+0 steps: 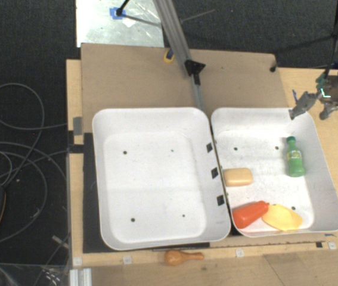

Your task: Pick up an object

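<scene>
In the right bin (323, 177), a green bottle (294, 157) is seen lying towards the right side, with a tan block (238, 177) near the left wall and a red object (250, 213) touching a yellow one (282, 217) at the near edge. The pincer (313, 106) is held open and empty above the bin's far right corner. A wooden object (183, 256) lies on the counter (127, 76) near the bins.

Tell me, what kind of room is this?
Probably a robot test lab: two white bins on a bench, a pincer above toy-like items such as a green bottle, and loose cables on the floor.
</scene>
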Robot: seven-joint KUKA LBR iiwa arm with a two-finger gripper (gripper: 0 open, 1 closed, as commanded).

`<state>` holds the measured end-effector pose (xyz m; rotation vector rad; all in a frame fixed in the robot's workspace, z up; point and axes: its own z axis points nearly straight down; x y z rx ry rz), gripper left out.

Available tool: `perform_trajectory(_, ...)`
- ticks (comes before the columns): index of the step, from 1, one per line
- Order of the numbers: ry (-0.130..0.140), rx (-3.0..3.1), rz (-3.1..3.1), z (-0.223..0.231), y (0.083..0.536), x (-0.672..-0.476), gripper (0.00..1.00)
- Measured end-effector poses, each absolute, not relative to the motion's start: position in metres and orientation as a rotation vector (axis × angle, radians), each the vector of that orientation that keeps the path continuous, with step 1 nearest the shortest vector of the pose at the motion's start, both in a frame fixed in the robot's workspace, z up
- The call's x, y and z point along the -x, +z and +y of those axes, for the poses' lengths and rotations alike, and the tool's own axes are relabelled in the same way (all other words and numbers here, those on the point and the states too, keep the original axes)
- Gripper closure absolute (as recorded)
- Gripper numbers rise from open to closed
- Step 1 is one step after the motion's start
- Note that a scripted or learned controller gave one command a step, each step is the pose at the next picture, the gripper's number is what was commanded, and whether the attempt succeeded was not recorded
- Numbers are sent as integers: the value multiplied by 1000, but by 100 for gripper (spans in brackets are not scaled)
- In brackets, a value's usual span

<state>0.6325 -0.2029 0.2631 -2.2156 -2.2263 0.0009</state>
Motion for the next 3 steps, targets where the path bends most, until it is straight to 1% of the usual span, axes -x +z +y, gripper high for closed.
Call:
perform_trajectory(1,0,2215,-2231,-203,265,-633,0)
perform_trajectory(2,1,2213,-2230,-201,223,-637,0)
perform_trajectory(3,2,2215,-2226,-196,179,-632,0)
